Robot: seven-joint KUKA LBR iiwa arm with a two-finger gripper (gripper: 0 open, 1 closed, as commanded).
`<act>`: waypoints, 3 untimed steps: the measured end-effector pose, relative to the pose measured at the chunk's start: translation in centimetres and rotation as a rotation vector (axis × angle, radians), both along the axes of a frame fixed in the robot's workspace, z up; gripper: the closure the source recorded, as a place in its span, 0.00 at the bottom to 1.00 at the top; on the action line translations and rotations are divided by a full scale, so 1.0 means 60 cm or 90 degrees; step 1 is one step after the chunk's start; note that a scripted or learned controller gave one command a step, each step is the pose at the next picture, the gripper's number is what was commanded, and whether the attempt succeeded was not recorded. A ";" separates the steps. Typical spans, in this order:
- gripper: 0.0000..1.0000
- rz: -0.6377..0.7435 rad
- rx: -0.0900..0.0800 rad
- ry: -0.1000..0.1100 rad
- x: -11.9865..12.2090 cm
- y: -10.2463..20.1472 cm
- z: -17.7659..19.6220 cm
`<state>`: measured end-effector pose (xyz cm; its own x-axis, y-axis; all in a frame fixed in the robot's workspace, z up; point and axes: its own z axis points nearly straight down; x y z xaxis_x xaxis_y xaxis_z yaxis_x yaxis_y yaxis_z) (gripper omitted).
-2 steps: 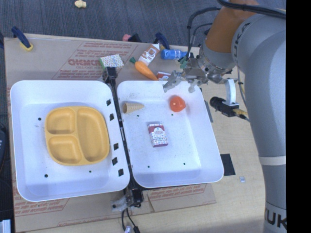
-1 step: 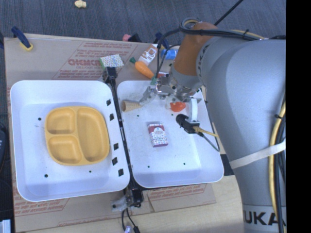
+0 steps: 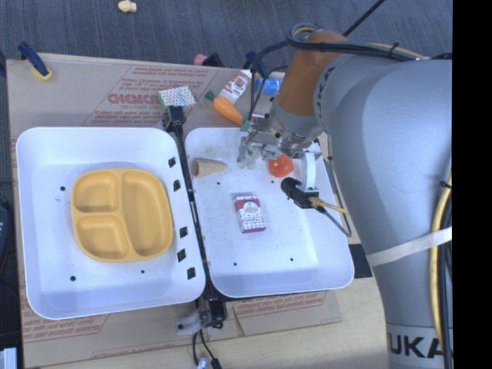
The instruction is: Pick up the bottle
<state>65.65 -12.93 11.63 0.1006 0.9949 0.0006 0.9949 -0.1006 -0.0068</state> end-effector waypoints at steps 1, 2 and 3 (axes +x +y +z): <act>1.00 0.087 0.000 -0.002 -0.100 0.107 0.126; 1.00 0.167 0.000 -0.001 -0.192 0.228 0.177; 1.00 0.333 0.001 0.000 -0.294 0.331 0.183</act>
<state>48.03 6.93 22.60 -0.4104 0.9119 0.0021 0.9119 0.4104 -0.0059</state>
